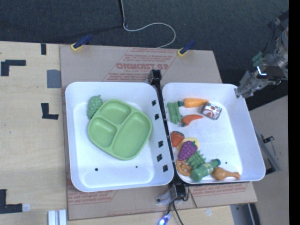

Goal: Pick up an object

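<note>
The right bin holds several toy foods: an orange carrot, a small red and white can, green beans, an orange chili, a red tomato, purple grapes, a green leafy piece and an orange gourd. My gripper hangs at the bin's far right corner, just outside its rim and well right of the can. Nothing shows in its grasp.
The left bin carries a green divided plate and a green bunch beside it. Both bins rest on cardboard held by two clamps. A white cable loops behind on dark carpet.
</note>
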Controlling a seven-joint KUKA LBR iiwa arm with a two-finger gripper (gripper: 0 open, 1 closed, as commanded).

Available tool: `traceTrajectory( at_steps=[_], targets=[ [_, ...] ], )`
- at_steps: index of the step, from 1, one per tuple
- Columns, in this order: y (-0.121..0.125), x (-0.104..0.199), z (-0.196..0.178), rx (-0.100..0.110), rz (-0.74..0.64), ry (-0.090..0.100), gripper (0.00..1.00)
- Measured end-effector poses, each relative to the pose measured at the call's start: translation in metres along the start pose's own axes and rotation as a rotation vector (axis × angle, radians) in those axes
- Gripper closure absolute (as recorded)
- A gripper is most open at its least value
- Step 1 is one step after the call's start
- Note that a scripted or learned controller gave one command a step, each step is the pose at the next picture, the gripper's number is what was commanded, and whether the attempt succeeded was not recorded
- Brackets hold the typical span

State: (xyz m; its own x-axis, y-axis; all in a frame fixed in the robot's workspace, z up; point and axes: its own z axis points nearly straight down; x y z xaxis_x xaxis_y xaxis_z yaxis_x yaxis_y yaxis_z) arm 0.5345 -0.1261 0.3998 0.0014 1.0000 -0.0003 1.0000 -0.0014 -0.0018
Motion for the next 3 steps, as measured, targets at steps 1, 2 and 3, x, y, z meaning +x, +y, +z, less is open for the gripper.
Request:
traceTrajectory(
  at_steps=[1,2,3],
  targets=[
    [-0.053,-0.039,-0.007,0.000,0.002,0.000,1.00],
    [-0.051,-0.101,0.006,0.000,0.003,-0.002,1.00],
    [-0.051,-0.096,-0.144,-0.019,-0.004,-0.008,1.00]
  ],
)
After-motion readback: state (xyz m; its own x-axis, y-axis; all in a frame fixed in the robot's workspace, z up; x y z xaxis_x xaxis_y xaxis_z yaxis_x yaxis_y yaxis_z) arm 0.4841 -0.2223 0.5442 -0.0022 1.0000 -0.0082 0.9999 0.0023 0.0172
